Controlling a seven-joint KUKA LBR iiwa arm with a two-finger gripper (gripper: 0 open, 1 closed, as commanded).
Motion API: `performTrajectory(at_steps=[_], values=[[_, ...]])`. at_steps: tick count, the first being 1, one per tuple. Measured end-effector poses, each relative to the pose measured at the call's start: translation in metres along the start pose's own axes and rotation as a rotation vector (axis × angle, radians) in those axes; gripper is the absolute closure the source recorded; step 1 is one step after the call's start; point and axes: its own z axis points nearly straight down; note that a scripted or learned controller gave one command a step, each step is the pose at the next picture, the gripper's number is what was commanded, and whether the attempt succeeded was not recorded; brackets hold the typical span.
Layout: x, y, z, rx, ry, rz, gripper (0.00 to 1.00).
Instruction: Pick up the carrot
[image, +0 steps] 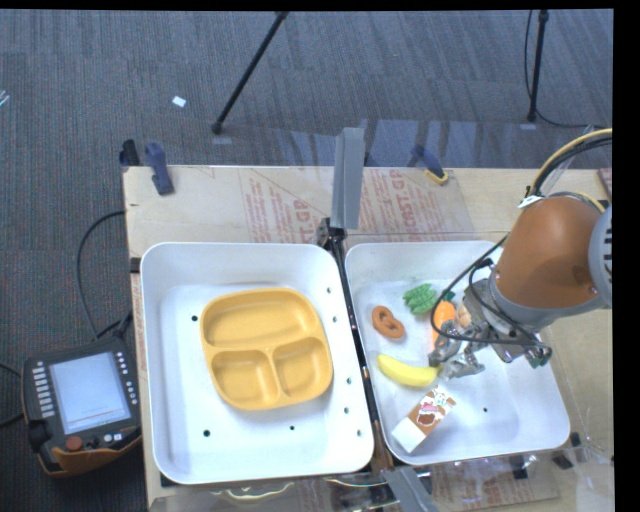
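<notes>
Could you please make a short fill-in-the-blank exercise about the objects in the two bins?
1. The yellow divided plate lies in the ___ bin.
2. The banana lies between the pretzel and the ___ carton.
3. The carrot lies beside the ___ leafy vegetable.
4. The gripper hangs over the ___ bin.

Missing words: left; small; green; right

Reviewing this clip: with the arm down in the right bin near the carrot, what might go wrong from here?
1. The carrot lies half hidden under the wrist, so the hand may close beside it.
2. The banana lies right by the hand and may get knocked or grabbed instead.
3. The green vegetable touches the carrot and may get dragged.
</notes>
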Motion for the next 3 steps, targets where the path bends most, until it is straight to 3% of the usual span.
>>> performTrajectory(at_steps=[1,2,3], values=[[-0.002,0.001,-0.008,-0.002,0.000,-0.003,1.00],[-0.047,0.027,-0.001,0.003,-0.003,0.128,1.00],[-0.047,0.028,0.000,0.000,-0.001,0.127,0.00]])
